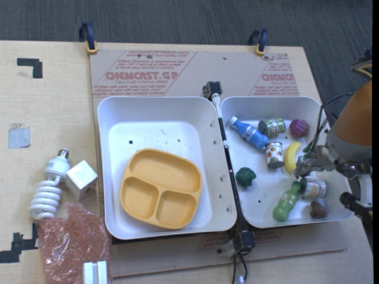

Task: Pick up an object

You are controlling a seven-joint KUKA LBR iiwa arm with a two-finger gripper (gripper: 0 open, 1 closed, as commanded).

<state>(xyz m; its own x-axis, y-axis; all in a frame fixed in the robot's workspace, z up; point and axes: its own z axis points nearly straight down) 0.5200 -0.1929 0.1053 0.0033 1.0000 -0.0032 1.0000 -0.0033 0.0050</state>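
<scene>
Two shallow white bins are seen side by side on the bench: the left bin (112, 176) holds a yellow three-compartment tray (160, 188), and the right bin (237, 158) holds a scatter of small objects. Along the back of the right bin a blue bottle (249, 134), a small printed can (272, 127) and a purple ball (299, 128) are laid out, with a second small can (274, 154) and a yellow banana (291, 157) just in front of them. A dark green broccoli-like piece (245, 176) is placed nearer the dividing wall. Toward the front right a green bottle (287, 201), a small jar (315, 189) and a brown lump (318, 209) are gathered. The gripper (305, 169) is held low over this group, just beside the banana and above the green bottle's neck; whether its fingers are spread or closed cannot be told, as that area is too cluttered. Outside the bins, a spiral light bulb (48, 188) and a white cube (82, 178) are set at the left.
</scene>
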